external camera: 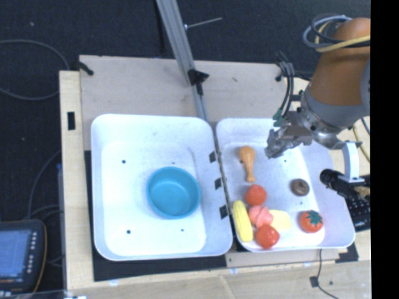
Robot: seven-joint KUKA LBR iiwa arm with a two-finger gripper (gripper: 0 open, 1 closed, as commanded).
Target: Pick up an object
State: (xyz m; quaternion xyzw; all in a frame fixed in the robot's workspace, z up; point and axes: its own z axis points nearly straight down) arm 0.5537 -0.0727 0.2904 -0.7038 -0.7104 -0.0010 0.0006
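Beside tomatoes, drumstick (248, 162) upright lengthwise

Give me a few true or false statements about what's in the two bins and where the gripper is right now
1. The blue bowl sits in the left bin. True.
2. The gripper hangs over the left bin. False: it is over the right bin.
3. The chicken drumstick lies in the bowl. False: it lies on the right bin's floor.
4. The corn cob lies near the right bin's left edge. True.
5. The chocolate donut touches the strawberry. False: they lie apart.
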